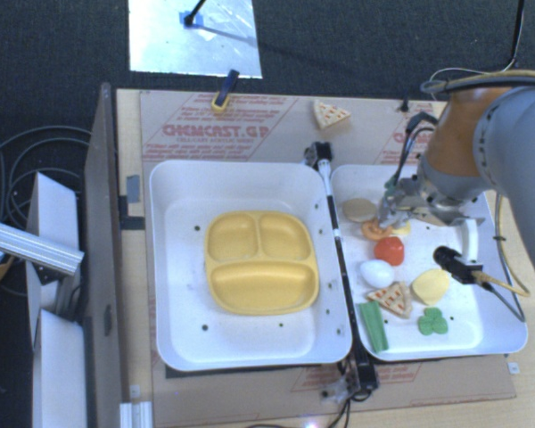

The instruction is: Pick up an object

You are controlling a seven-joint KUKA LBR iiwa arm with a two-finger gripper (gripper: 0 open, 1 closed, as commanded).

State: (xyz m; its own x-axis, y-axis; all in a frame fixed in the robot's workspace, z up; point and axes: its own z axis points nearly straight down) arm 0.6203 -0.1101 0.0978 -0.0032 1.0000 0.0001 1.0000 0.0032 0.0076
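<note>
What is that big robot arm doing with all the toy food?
The robot arm's gripper is reaching down into the right bin, just above a red tomato and an orange slice. It isn't seen holding anything. The yellow tray sits in the left bin.

— Anything hidden? 
— Grey arm cut off at three o'clock. Flat orange slice partly covered by gripper. 
— Fingers? 
— Too blurred to tell.
</note>
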